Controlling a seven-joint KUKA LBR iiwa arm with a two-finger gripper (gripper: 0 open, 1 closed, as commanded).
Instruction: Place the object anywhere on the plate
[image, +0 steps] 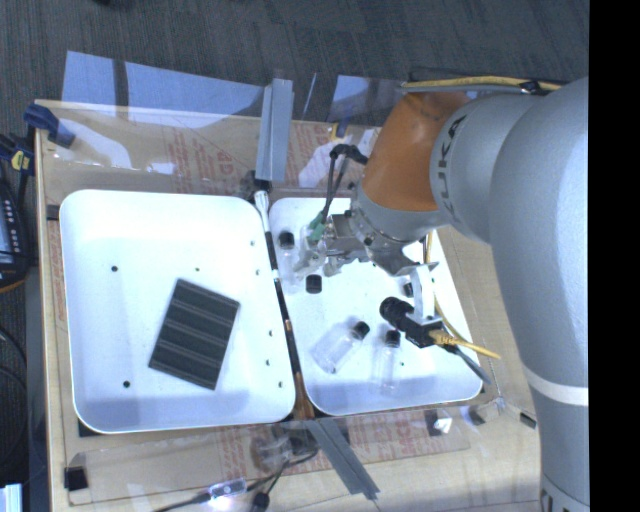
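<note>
The plate (195, 332) is a dark ribbed rectangle lying flat in the left bin (110, 230). In the right bin (440, 385) a small clear bottle with a black cap (340, 343) lies on its side. A second clear bottle (387, 358) lies just to its right. My gripper (315, 252) hangs low over the back left part of the right bin, above and apart from both bottles. Two small black pieces (313, 283) sit on the bin floor close under it. The arm's wrist hides what lies directly beneath the gripper.
The big grey arm with its orange band (410, 160) covers the back right of the right bin. A black fitting with a yellow cable (420, 328) juts out over that bin. A raised divider (280, 300) separates the bins. A grey metal bar (273, 130) stands behind them.
</note>
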